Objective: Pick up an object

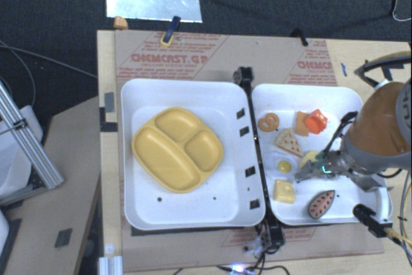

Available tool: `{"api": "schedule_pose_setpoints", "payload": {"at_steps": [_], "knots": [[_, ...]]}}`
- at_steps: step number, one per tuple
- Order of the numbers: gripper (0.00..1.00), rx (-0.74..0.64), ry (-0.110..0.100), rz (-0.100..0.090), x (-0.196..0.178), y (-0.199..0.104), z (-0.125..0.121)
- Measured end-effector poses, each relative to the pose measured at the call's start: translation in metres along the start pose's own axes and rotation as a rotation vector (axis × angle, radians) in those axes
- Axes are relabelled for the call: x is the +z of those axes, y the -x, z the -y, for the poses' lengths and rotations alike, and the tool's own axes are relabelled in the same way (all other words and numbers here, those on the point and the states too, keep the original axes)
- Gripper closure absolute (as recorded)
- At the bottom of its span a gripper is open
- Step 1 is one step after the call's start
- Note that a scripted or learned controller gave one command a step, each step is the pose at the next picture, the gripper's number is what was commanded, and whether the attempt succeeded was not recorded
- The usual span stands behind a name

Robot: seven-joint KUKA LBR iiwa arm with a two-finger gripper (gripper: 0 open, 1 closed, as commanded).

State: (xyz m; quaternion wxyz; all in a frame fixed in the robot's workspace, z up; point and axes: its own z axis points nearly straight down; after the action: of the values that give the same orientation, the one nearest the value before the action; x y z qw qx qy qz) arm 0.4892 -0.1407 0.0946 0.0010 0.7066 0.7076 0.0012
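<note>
Several toy foods lie in the right bin (347,96): a pretzel (268,121), an orange-red piece (311,122), a wedge of sandwich (288,143), a small yellow disc (284,166), a pale yellow cube (284,190), a brown-pink oval (320,203) and a yellow piece (310,156) partly hidden under the gripper. My gripper (311,169) is low over the bin's middle, just right of the yellow disc and above the cube. Its finger state is not visible.
The left bin (138,96) holds a yellow divided plate (177,148). The arm's orange wrist (386,129) covers the right bin's right side. A black divider clip (244,76) sits between the bins. Cardboard lies under both.
</note>
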Motion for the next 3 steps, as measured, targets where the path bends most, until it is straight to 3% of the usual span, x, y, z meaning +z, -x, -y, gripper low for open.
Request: {"api": "schedule_pose_setpoints", "payload": {"at_steps": [1,2,3], "knots": [[0.00,0.004,-0.002,0.002,0.010,0.047,0.003],[0.00,-0.010,0.009,0.000,-0.040,-0.002,-0.076],[0.00,0.004,-0.011,-0.002,0.000,0.000,0.007]]}}
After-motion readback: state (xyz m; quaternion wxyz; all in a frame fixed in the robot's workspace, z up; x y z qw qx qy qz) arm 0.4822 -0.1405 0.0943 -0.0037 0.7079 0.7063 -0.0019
